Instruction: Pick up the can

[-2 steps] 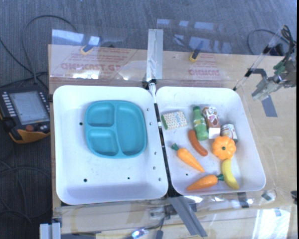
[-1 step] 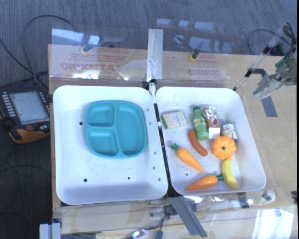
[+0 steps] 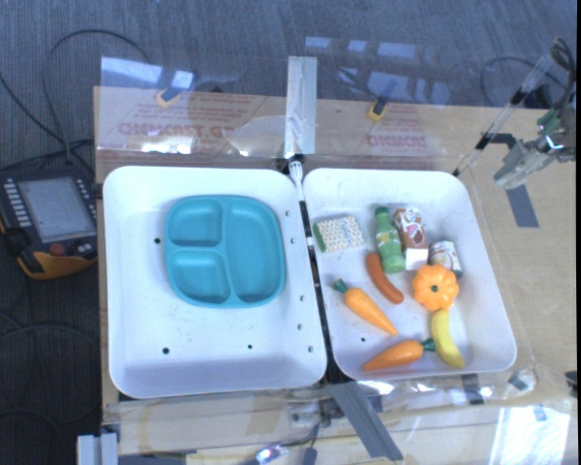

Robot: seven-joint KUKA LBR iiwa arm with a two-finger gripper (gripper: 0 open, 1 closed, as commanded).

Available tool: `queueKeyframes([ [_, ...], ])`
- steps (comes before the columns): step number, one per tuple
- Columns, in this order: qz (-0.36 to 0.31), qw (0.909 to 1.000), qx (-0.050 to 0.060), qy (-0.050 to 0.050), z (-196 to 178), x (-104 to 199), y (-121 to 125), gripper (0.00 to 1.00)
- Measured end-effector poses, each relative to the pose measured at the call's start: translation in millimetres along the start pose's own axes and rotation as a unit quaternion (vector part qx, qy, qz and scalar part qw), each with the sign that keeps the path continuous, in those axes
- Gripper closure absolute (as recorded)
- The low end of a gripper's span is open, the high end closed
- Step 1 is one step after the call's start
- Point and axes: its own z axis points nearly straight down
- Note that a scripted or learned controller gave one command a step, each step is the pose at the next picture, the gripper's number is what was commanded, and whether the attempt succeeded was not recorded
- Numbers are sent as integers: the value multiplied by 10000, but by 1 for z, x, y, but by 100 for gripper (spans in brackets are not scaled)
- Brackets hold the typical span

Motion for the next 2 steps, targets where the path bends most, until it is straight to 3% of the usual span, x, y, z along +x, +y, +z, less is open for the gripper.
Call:
queueKeyframes([
  [2, -12, 10000, 15, -1, -16, 1, 3, 100],
])
